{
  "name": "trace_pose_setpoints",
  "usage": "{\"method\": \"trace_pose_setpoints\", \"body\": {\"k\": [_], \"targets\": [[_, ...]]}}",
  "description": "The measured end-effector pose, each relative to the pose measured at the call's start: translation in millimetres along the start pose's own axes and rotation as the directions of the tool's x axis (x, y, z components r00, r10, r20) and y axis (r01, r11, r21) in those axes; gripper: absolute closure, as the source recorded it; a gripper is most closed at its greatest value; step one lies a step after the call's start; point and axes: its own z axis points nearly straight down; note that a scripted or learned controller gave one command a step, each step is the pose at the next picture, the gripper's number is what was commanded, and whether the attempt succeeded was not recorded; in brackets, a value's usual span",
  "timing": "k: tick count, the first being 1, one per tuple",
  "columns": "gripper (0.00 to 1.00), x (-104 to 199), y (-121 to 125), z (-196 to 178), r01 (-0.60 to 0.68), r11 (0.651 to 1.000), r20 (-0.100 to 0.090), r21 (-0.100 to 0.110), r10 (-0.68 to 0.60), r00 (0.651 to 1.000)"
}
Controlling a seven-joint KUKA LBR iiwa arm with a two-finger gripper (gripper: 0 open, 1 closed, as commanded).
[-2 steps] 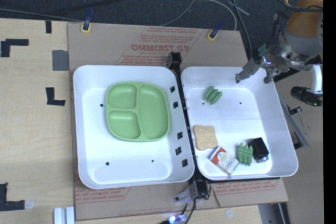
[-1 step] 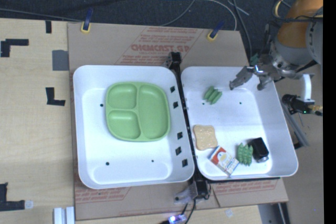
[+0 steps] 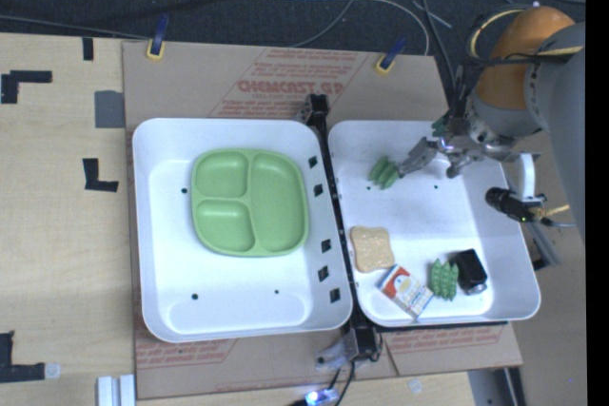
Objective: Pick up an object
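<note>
My gripper (image 3: 427,168) hangs over the back of the right bin (image 3: 419,216), fingers spread open with nothing between them. Its left fingertip (image 3: 403,168) reaches down beside a small green ridged object (image 3: 383,172), which lies just to its left on the bin floor; I cannot tell whether they touch. Nearer the front of the same bin lie a tan slice of bread (image 3: 371,248), a red and white small box (image 3: 405,291), a green leafy toy (image 3: 442,279) and a black block (image 3: 467,270).
A light green divided plate (image 3: 250,203) lies in the left bin (image 3: 162,242). The ridge where the two bins meet (image 3: 328,204) runs between them. The grey arm with its orange band (image 3: 523,43) enters from the upper right, with cables behind it.
</note>
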Motion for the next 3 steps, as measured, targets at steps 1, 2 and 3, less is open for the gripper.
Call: {"method": "trace_pose_setpoints", "body": {"k": [1, 2, 3], "targets": [[0.00, 2, 4, 29, -0.001, 1.000, -0.004, -0.011, 0.001, 1.000], [1.00, 4, 6, 15, 0.002, 1.000, -0.005, -0.014, -0.002, 1.000], [1.00, 6, 10, -48, -0.001, 1.000, 0.000, -0.006, 0.001, 1.000]]}}
